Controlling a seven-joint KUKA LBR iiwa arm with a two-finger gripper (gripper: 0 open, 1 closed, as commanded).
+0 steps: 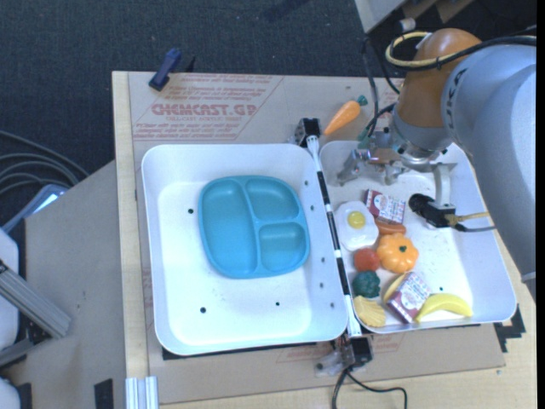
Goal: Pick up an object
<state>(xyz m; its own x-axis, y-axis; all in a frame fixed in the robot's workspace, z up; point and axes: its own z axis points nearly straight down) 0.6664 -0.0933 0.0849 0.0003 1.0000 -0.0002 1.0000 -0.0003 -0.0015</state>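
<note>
My gripper (pixel 370 170) hangs over the far left part of the right bin (pixel 492 273), its fingers (pixel 347 170) spread open with bare bin floor between them. Just in front of it lie a red-and-white carton (pixel 383 205) and a fried egg toy (pixel 355 222). Further toward the front sit an orange pumpkin (pixel 397 252), a red tomato (pixel 365 260), a green piece (pixel 367 283), a second small carton (pixel 410 295), a banana (pixel 443 306) and a yellow wedge (pixel 369 312).
The left bin (pixel 170 296) holds a blue divided plate (pixel 254 226). A toy carrot (pixel 342 118) lies on the bench behind the right bin, outside it. A blue clip (pixel 164 69) sits at the bench's far left edge. The grey arm covers the right bin's far right corner.
</note>
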